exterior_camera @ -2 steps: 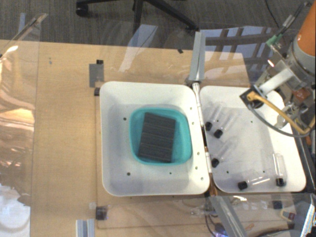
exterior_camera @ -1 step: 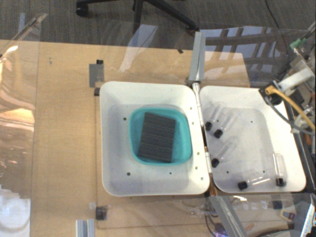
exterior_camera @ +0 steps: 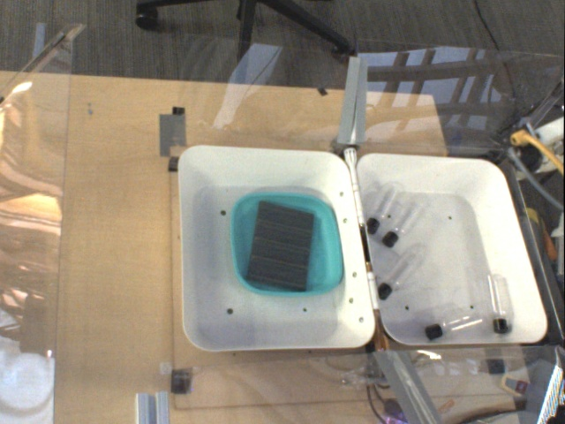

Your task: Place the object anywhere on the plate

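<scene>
The bench [exterior_camera: 106, 237] looks like pale wood with a smooth, matt top, partly covered by clear glossy sheeting that throws reflections. Both white bins [exterior_camera: 199, 316] appear to be smooth plastic with a soft sheen. The teal plate [exterior_camera: 328, 254] looks like glossy plastic. The dark grey object [exterior_camera: 281, 246] on it is matt and ribbed. The small vials [exterior_camera: 459, 324] are clear and shiny with black matt caps.

Clear vials with black caps [exterior_camera: 459, 323] scattered in right bin [exterior_camera: 521, 237]; wooden worktop [exterior_camera: 106, 237]; office chair base [exterior_camera: 256, 3] on carpet behind.
</scene>
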Tool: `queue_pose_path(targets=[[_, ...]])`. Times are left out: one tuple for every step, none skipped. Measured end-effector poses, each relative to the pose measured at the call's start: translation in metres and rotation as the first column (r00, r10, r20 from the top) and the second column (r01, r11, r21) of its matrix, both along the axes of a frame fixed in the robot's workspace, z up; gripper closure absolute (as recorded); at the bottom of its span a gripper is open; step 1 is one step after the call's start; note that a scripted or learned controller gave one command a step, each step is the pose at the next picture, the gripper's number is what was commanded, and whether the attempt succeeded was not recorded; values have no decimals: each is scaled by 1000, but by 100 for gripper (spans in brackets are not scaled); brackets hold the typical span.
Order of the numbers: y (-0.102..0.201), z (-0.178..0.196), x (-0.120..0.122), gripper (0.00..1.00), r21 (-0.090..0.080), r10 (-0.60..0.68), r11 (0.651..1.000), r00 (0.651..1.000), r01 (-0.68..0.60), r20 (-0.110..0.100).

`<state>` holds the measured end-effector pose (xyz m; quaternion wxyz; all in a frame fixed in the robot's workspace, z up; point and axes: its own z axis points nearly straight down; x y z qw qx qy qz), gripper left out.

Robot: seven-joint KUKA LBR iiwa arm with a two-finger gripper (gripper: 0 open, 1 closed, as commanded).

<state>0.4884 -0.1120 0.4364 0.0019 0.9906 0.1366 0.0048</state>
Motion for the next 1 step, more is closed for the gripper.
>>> queue_pose_path(targets=[[-25,0,0,0,0,-64,998,998,64,0]])
